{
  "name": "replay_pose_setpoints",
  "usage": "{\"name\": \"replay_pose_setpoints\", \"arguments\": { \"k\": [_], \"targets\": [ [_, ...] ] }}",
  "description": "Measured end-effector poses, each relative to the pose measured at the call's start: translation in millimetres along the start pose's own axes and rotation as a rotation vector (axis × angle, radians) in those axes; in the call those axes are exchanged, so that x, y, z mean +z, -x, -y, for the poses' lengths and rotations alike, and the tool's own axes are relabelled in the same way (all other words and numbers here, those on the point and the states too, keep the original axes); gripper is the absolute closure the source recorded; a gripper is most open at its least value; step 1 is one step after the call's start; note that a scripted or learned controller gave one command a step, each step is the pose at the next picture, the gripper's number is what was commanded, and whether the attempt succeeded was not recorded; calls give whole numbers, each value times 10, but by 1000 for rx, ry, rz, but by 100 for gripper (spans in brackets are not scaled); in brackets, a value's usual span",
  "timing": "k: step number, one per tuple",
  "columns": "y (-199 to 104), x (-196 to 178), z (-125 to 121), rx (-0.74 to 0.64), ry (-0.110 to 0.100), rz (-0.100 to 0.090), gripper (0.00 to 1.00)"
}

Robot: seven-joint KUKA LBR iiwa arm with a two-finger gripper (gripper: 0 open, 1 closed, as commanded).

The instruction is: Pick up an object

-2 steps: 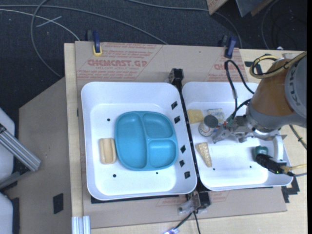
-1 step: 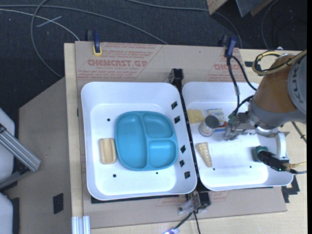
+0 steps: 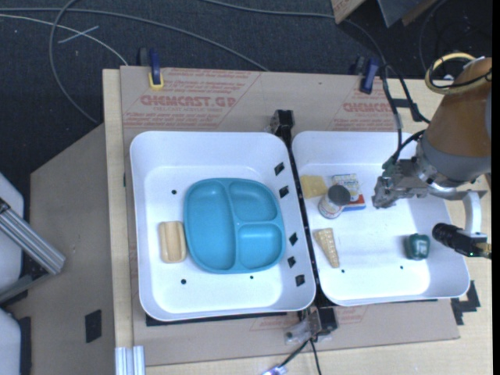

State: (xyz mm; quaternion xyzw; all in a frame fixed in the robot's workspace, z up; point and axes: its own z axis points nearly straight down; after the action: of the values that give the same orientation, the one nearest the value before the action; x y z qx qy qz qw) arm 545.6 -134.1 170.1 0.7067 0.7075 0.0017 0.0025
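Note:
In the right bin [image 3: 391, 287] lie a small grey can [image 3: 336, 199], a flat packet with blue and red print [image 3: 349, 192], a yellow piece [image 3: 312, 186], a tan wedge [image 3: 329, 247] and a green object [image 3: 417, 246]. My gripper [image 3: 388, 194] hangs over the right bin's upper middle, just right of the packet and can, above the bin floor. Nothing shows between its fingers from this angle. The left bin [image 3: 219, 299] holds a blue divided plate [image 3: 233, 224] and a tan block [image 3: 172, 241].
A black divider with clips [image 3: 291, 209] runs between the bins. The arm's grey and orange body [image 3: 461, 131] covers the right bin's upper right corner. Cables [image 3: 402, 108] trail over the cardboard bench top. A black part [image 3: 457, 238] juts over the right rim.

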Motion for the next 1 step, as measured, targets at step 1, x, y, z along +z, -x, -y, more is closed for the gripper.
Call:
{"name": "replay_pose_setpoints", "arguments": {
  "k": [1],
  "targets": [
    [1,-541,-18,0,1,0,100]
  ]
}}
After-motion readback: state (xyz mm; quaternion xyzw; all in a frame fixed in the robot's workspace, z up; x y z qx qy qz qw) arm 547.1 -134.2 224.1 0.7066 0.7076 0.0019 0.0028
